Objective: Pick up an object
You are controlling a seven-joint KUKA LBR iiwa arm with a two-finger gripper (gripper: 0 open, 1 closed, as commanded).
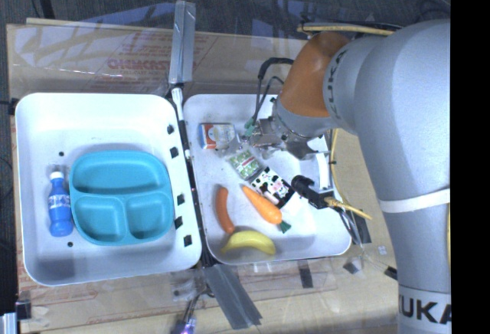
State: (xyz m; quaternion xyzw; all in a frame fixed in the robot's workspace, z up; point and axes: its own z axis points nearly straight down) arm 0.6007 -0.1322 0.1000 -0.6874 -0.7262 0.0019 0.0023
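Finger state cannot be told: the gripper (pixel 256 133) sits low in the right bin (pixel 325 244), by a clear packet (pixel 217 135). Carrot (pixel 262 204) at five o'clock, banana (pixel 248 243) at six. Left bin (pixel 38 118) holds blue tray (pixel 120 197), bottle (pixel 59 204).

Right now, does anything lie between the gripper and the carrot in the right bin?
Yes. The gripper sits at the bin's upper middle; the black-and-white patterned item lies between it and the carrot, touching the carrot's upper end. The green packet lies just beside that path.
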